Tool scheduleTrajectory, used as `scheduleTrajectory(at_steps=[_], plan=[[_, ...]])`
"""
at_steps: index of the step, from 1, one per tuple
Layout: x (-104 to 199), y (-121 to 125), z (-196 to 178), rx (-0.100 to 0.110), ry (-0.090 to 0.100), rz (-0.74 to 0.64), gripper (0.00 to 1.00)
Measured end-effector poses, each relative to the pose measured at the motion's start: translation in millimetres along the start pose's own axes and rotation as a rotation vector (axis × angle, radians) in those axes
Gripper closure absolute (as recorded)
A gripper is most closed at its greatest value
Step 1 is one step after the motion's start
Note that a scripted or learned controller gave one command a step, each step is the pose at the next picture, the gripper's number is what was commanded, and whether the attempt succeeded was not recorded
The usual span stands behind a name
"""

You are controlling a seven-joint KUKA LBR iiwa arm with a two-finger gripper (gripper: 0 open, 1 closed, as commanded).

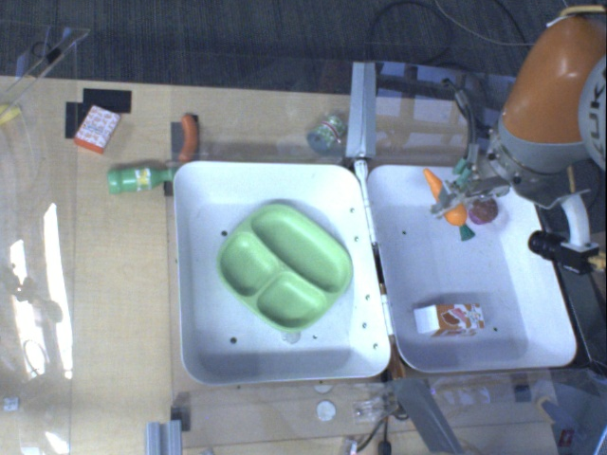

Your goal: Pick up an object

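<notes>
Arm (560,93) comes in from the right, orange band over the top-right corner of the right bin (531,292). Tool (465,192) sits low at the bin's back, right over a small cluster of things: an orange carrot (433,180) lying slanted, just beside it an orange bit (456,216) w/ a dark green piece at its lower end, and a dark purplish round obj (484,211) next to those. Fingers are tangled in w/ the cluster visually; can't tell if tool is released or clenched, nor if anything sits between the fingers.

Near the front of the same bin, well apart from the cluster: small carton (450,318), brown-orange w/ a white end, lying flat.

Left bin (199,349) holds a green divided tray (285,263), three compartments, turned at a slant, approx. centred.

On the desk (85,282), outside the bins: green bottle (139,178) on its side touching the left bin's back-left corner; small orange-and-white box (98,128) on a black patch further back-left; orange-handled item (189,136) behind the left bin; clear crumpled obj (327,133) near the post between the bins.
</notes>
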State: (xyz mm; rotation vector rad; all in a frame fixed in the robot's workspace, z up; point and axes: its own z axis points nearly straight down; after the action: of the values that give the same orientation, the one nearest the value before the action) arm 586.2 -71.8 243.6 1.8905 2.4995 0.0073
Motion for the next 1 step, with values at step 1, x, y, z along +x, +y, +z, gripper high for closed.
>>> scheduleTrajectory(at_steps=[1], plan=[[-37.5,25.0,141.1,0.007,0.002,0.289,1.00]])
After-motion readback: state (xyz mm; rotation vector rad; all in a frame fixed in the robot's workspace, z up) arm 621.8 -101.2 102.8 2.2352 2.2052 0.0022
